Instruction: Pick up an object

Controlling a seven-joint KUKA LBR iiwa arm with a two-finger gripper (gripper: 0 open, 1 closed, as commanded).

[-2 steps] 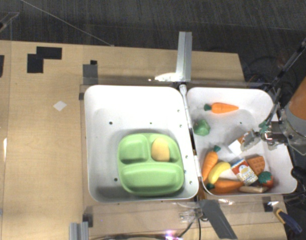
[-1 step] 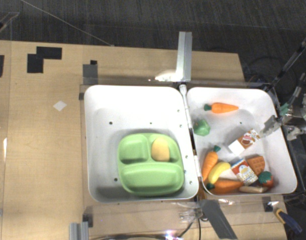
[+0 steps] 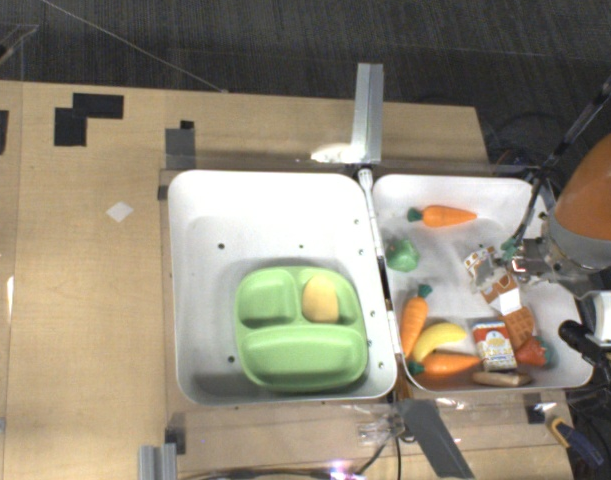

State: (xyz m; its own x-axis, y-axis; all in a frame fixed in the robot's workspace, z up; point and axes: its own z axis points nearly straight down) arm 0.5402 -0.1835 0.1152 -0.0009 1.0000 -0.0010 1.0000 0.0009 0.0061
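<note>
Left bin (image 3: pixel 200 268) open around green tray (image 3: pixel 300 328); right bin (image 3: pixel 440 193) crowded along its near edge.

the grey arm with its orange band (image 3: pixel 593 200) reaches in from the right edge, wrist angled down.

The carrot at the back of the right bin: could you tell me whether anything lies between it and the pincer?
Nothing visible does. The carrot lies alone near the back wall, and bare bin floor separates it from the pincer, which is over the small packets further forward.
</note>
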